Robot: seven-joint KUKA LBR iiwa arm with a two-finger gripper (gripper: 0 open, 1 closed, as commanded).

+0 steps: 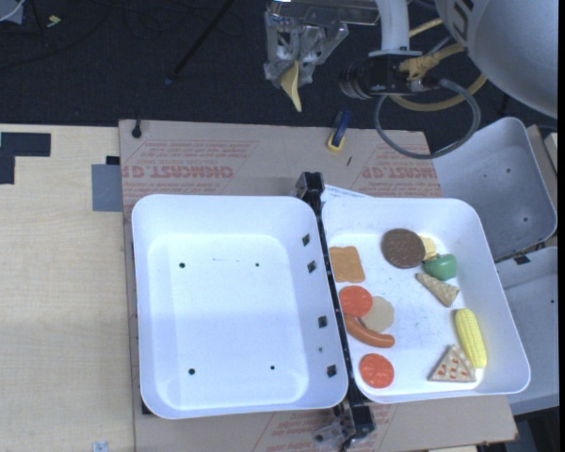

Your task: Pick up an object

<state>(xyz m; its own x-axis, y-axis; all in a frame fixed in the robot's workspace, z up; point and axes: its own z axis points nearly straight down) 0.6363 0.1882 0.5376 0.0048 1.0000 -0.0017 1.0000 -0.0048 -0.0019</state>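
My gripper hangs high above the back edge of the bench, over the gap between the two bins. A small pale yellow wedge sticks down from between its fingers, and the gripper is shut on it. In the right bin lie toy foods: a brown round patty, a green pepper, an orange toast square, a red tomato slice, a sausage, a corn cob and a pizza slice.
The left bin sits beside the right one on a cardboard sheet. A small blue and yellow object lies on the cardboard behind the bins. Cables and the arm's body fill the upper right.
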